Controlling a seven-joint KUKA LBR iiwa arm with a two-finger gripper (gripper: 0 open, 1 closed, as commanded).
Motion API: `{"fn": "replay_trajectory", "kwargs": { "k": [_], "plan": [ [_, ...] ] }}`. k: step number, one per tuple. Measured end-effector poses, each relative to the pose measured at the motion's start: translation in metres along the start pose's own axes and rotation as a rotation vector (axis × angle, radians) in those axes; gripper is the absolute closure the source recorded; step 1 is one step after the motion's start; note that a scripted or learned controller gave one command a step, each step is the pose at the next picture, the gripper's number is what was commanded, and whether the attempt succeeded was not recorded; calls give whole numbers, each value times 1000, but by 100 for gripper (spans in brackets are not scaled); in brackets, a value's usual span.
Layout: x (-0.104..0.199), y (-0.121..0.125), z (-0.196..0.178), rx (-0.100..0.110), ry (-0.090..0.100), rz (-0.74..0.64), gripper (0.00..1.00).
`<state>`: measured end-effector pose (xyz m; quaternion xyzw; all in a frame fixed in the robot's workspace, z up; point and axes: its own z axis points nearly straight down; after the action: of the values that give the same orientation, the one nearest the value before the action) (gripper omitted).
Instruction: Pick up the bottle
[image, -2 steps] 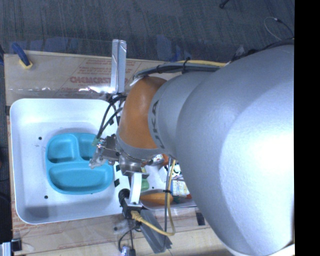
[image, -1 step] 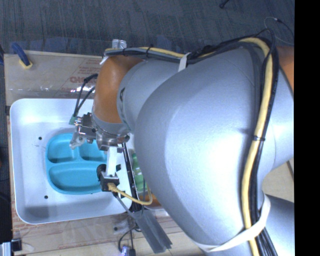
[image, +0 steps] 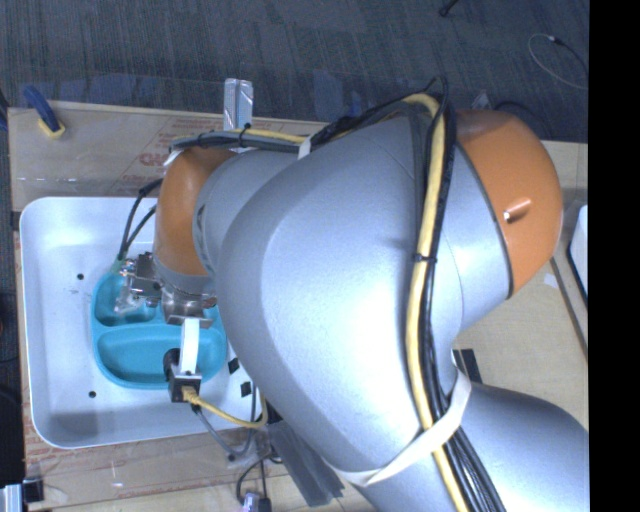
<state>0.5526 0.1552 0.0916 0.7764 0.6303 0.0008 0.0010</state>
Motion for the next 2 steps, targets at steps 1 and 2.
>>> {"fn": "replay_trajectory", "kwargs": {
  "k": [1, 2],
  "plan": [
    [4, -4, -36, 3, 0, -271, 0],
    [-5, -16, -7, -20, 9, -275, 0]
  ]
}}
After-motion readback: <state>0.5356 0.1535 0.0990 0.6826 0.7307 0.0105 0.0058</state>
